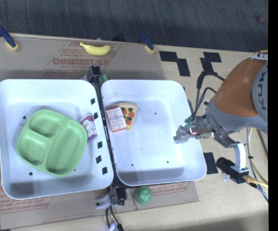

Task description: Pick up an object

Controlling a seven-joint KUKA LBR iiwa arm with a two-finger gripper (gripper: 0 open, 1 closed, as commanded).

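In the right bin (148, 170) a toy pizza slice (128, 113) lies near the upper left corner, with a red-and-white packet (115, 119) beside it on the left. My gripper (183, 134) hangs at the bin's right wall, well to the right of both items. Nothing shows between its tips. A green divided plate (51, 141) fills much of the left bin (14, 186), and a small dark red packet (88, 124) rests at the plate's upper right edge.
A yellow banana (95, 47) lies on the cardboard behind the bins. A green ball (142, 195) sits on the cardboard in front of the right bin. Blue clamps (7, 38) hold the cardboard's back edge. A black divider strip (102, 129) runs between the bins.
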